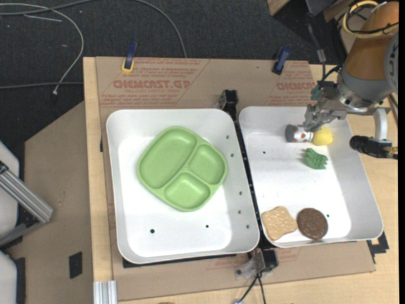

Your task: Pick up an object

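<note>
Left shallow white bin (120, 189): green three-compartment plastic plate (182, 168) lying near its middle. Right shallow white bin (354, 201): small grey cylinder (294, 133) at far end, yellow lemon-shaped toy (323, 137) just right of it, green leafy toy (315, 158) nearer. Tan square cracker (279, 223) and brown round cookie (312, 223) side by side at near edge.

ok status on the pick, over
Gripper low in right bin, at a small grey piece. Yellow item and green item close by. Grip unconfirmed.
</note>
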`<state>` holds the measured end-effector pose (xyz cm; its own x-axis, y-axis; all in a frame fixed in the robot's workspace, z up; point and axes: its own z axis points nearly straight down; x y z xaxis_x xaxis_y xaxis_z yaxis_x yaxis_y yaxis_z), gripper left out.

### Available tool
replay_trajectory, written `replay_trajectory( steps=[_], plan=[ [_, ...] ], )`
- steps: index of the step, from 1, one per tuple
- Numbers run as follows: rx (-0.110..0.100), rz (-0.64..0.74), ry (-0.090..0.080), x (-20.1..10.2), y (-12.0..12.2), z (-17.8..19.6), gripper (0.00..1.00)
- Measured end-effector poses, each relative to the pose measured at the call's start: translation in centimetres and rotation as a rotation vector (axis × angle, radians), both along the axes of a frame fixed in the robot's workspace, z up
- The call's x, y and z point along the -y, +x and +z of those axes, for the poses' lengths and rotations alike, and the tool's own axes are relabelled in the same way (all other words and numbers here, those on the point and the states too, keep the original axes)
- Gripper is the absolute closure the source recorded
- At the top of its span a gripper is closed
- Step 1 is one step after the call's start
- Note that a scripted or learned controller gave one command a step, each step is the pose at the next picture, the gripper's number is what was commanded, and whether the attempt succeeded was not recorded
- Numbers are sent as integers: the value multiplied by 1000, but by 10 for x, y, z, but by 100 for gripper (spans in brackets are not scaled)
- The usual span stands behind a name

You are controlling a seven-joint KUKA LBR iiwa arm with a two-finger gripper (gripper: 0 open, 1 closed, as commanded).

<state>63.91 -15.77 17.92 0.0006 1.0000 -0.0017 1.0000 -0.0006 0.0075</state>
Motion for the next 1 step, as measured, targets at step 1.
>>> replay_trajectory(
  steps=[1],
  plan=[
    [0,2,0,-3,8,62,100]
  ],
)
